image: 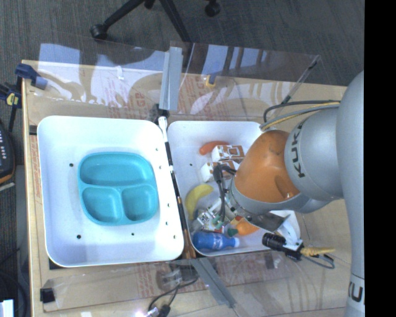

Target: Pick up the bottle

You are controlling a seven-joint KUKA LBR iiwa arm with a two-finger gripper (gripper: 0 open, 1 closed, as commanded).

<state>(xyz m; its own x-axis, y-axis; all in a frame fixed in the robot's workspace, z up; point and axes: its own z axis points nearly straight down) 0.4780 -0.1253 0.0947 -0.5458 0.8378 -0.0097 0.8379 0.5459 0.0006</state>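
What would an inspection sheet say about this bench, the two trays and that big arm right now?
Surface: bench bearing left bin and right bin.
Job's things: blue bottle lying at right bin's near edge.
Clutter: teal divided tray in left bin; banana and orange item in right bin.
Grippers: gripper low over the right bin's pile; jaws hidden.
Cables: dark cables above the arm.
Surroundings: chair base on carpet.

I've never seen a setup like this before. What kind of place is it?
Most likely a robotics lab test bench. A grey arm with an orange band reaches over two shallow white bins; one holds a blue sectioned plastic tray, the other small items such as a blue bottle and a yellow banana.
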